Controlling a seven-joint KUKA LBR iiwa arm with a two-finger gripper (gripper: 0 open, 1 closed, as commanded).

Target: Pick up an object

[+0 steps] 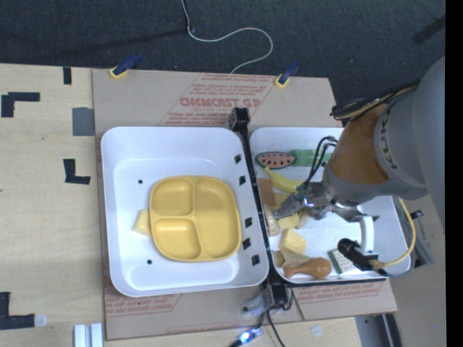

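Gripper (288, 207) hovers among food toys in right bin (391, 270).

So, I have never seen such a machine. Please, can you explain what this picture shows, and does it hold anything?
One camera looks down from above the bench. The grey robot arm with an orange band reaches in from the right; its gripper is low in the right white bin, among small toy foods: a yellow banana, a brown drumstick. I cannot tell whether it holds anything. The left white bin contains a yellow divided plate.
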